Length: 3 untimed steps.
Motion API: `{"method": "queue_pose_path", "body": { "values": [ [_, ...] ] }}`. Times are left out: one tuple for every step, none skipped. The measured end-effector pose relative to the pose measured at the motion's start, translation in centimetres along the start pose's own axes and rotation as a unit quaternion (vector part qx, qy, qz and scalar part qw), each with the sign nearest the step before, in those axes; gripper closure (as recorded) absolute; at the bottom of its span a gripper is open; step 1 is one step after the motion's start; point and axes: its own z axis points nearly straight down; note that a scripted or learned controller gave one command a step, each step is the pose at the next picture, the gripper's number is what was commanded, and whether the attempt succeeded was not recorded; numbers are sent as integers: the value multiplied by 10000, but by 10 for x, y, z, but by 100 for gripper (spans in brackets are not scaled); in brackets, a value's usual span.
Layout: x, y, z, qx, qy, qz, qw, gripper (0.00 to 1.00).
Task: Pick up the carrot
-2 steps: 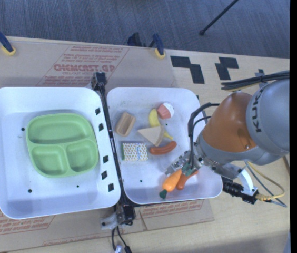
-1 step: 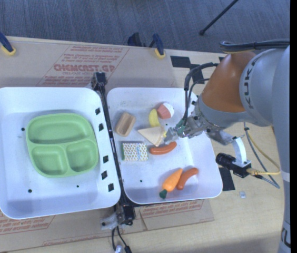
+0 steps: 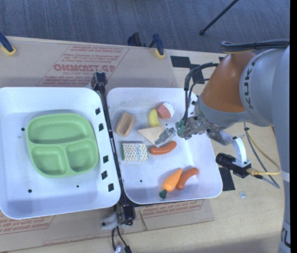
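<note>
Grey carpet is showing behind the bench [image 3: 233, 220], which is carrying a cardboard sheet [image 3: 85, 62] and two white bins side by side. I am seeing the arm [image 3: 254, 88] reaching in from the right over the right bin [image 3: 138, 194]. The left bin [image 3: 6, 152] is holding a green tray [image 3: 61, 144] with three compartments. I am watching the gripper [image 3: 165, 137] hanging low over the middle of the right bin, its fingers slightly parted with nothing between them, tips just above a sausage [image 3: 162, 149] and beside a pale wedge [image 3: 149, 135]. The carrot [image 3: 171, 180] is lying near the front of the right bin, tilted, green end toward the front wall, well clear of the gripper. A second sausage [image 3: 188, 176] is touching the carrot on its right. A bread roll [image 3: 125, 124] is sitting near the bin's left wall, with a patterned block [image 3: 135, 152] in front of it. A yellow piece [image 3: 154, 117] and a pink-and-white piece [image 3: 165, 110] are resting toward the back.
</note>
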Motion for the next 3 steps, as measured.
{"method": "queue_pose_path", "body": {
  "values": [
    [-9,-47,84,3,7,-1020,9948,0],
    [-11,-67,84,5,12,-2493,9684,0],
    [-11,-66,74,6,15,-2511,9680,100]
  ]
}}
